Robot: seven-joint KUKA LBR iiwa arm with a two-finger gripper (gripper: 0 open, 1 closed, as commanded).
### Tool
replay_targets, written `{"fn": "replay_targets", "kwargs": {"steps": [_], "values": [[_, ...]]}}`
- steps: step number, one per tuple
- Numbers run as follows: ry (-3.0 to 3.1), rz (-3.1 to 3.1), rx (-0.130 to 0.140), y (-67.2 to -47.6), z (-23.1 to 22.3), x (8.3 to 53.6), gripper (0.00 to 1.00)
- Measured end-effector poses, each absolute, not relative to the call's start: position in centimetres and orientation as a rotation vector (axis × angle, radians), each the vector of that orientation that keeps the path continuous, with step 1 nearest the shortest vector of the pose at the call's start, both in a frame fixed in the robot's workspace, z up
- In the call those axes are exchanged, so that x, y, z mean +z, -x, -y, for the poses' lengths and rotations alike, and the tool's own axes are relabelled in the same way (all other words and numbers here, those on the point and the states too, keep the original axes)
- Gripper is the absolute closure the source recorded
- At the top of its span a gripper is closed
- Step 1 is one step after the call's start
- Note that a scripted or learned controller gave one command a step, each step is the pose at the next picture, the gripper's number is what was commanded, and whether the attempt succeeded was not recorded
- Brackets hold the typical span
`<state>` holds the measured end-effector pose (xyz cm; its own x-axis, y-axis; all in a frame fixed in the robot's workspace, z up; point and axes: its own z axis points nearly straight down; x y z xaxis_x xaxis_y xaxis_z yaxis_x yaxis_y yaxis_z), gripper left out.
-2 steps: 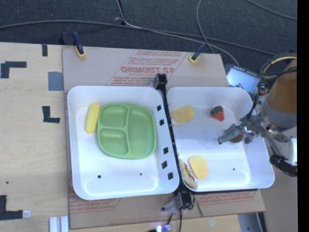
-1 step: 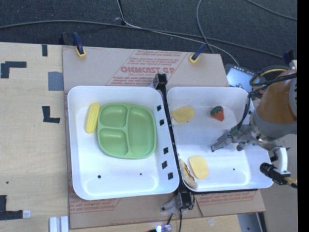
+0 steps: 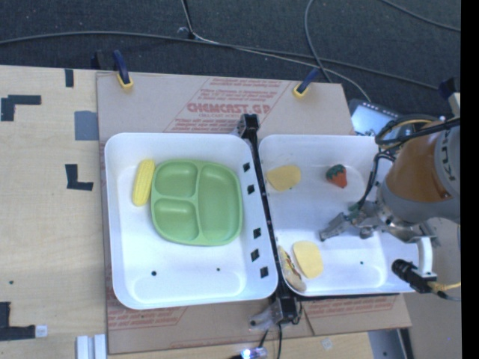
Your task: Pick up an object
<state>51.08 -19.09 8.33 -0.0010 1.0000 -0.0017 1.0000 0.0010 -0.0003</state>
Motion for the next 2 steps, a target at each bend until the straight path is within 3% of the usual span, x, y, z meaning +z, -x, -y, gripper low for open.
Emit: {"fn": "replay_targets", "kwargs": {"steps": [1,2], "values": [[-2.216,-2.218,0.0,-51.2,19.2,9.6,1.0],[-2.219,-2.221,0.001,-51.7,19.6,14.0,1.0]]}}
